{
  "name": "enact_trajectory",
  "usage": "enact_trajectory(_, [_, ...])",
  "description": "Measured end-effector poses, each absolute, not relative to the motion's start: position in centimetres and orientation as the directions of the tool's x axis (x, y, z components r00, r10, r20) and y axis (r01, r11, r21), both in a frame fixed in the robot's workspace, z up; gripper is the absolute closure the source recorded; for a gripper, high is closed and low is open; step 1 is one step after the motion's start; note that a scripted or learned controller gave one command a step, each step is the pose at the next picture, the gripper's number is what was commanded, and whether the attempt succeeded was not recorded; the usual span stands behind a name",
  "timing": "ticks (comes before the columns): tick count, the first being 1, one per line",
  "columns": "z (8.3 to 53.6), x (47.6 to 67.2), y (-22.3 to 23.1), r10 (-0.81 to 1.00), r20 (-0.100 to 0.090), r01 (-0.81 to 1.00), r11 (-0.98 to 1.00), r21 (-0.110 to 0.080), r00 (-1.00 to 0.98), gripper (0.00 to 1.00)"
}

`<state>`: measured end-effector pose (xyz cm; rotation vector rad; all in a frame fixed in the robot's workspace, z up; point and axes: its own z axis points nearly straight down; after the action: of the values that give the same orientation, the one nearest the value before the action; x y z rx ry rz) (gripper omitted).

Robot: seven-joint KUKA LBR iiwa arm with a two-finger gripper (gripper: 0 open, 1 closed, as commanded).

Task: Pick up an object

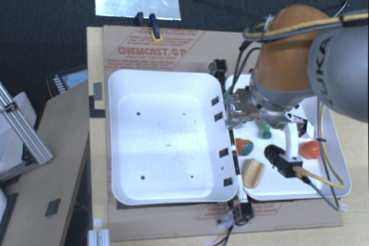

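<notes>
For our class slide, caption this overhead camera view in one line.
Grey-and-orange arm reaches over the right bin of small objects, left bin alongside.

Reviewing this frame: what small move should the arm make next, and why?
Probably a short descent onto the green object, which lies in the right bin just under the wrist. The hand hangs low there, nothing visibly held. The teal-and-orange piece and tan piece lie farther toward the front.

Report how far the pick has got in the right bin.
Done: the arm has reached over the right bin. In hand: the end effector sits low near the divider, but nothing is visibly held by it. Left: the grasp and lift. The tan piece, the teal object, the green piece and the orange object all lie on the bin floor.
</notes>
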<state>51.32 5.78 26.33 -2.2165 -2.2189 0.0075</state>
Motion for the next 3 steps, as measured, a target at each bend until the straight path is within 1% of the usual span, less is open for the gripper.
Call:
enact_trajectory(1, [28.9, 58.6, 6.9, 1.0, 0.0, 1.0, 0.005, 0.009, -0.005, 1.0])
enact_trajectory(2, [26.1, 48.2, 2.2, 1.0, 0.0, 1.0, -0.004, -0.008, 0.004, 1.0])
enact_trajectory(3, [26.0, 48.6, -6.4, 1.0, -0.003, 1.0, -0.007, 0.002, 0.007, 1.0])
